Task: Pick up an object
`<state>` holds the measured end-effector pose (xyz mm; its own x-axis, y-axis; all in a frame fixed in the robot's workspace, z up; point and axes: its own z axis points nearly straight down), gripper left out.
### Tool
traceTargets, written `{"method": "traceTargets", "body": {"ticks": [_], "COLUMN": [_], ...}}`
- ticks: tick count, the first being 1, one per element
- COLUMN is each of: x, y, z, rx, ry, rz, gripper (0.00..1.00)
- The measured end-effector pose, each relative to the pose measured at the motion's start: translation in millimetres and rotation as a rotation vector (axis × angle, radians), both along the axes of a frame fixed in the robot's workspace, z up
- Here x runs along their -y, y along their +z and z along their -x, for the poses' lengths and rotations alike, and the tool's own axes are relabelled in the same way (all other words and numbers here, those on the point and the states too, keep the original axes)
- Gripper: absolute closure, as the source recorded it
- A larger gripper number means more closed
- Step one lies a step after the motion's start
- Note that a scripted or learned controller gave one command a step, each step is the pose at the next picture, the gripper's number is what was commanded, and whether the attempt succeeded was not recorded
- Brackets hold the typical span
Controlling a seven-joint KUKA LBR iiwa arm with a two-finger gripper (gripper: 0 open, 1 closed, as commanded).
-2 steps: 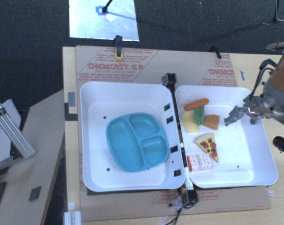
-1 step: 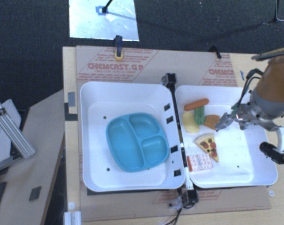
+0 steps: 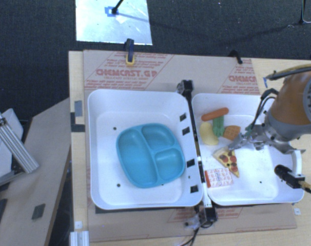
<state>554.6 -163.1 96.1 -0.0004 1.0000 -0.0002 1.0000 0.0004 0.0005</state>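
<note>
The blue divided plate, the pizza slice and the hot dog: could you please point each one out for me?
blue divided plate [image 3: 148, 154], camera view, on the ridge between its compartments.
pizza slice [image 3: 228, 160], camera view, on its topped middle.
hot dog [image 3: 215, 115], camera view, on the sausage's middle.

Grey arm [image 3: 291, 122] with broad orange band; dark cables looping alongside; grey metal gripper [image 3: 237, 141] at its tip

Red print reading "CHEMCAST" runs across the board [image 3: 145, 68] behind the left bin [image 3: 99, 137]. It repeats, part hidden, behind the right bin [image 3: 278, 188]; smaller letters there are unreadable.
</note>
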Motion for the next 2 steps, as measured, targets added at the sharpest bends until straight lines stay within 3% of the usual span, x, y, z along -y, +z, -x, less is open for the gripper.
{"method": "traceTargets", "body": {"ticks": [1,2], "x": [1.3,1.2], "y": [-6.0,5.0], "z": [-4.0,-5.5], "rx": [0.009,0.014], "ry": [0.0,0.001], "rz": [0.002,0.003], "gripper": [0.0,1.0]}}
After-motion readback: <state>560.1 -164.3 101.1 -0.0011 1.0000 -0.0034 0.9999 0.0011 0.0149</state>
